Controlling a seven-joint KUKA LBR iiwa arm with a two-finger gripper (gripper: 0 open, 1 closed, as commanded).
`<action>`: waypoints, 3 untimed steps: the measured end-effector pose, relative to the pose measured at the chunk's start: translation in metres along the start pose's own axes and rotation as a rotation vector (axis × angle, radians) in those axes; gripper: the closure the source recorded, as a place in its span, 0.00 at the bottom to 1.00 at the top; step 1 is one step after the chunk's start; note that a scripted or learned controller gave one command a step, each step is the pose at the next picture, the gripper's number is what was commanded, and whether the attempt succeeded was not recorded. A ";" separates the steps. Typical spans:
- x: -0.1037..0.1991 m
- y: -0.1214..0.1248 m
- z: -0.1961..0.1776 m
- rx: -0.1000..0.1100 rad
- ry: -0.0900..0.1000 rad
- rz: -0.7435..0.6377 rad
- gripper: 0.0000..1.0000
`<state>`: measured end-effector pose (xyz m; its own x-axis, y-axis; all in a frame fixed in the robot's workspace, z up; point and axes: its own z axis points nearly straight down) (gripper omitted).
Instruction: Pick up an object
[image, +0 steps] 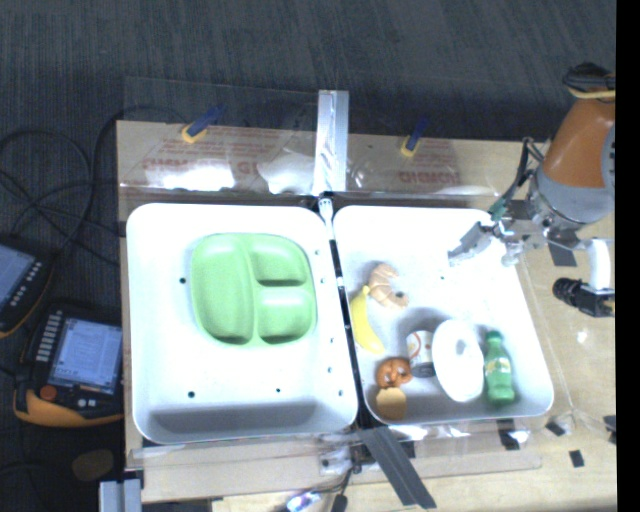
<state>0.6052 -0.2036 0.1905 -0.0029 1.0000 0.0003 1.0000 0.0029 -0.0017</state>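
While my claw (487, 240) hangs over the upper right corner of the right bin (420, 225), I cannot tell from this view whether it is spread or closed; nothing is seen between its tips. Candidate objects lie well apart from it, clustered in the bin's lower half: a small tan toy (384, 283), a banana (362, 322) against the dividing wall, a white lid (459, 359), a green bottle (498, 368) and an orange piece (393, 372). Risk, in my judgement: these items crowd one another, so a descent may catch two, or push one aside. The banana's closeness to the wall may block a tip. The left bin (160, 300) carries a green tray (252, 287). The counter (560, 330) lies beyond.
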 end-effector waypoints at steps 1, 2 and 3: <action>0.035 -0.038 0.101 -0.011 -0.004 -0.124 0.00; 0.075 -0.084 0.100 -0.015 -0.007 -0.182 0.00; 0.075 -0.083 0.090 -0.020 -0.005 -0.181 1.00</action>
<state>0.5223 -0.1286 0.1002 -0.1829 0.9831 -0.0062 0.9830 0.1830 0.0174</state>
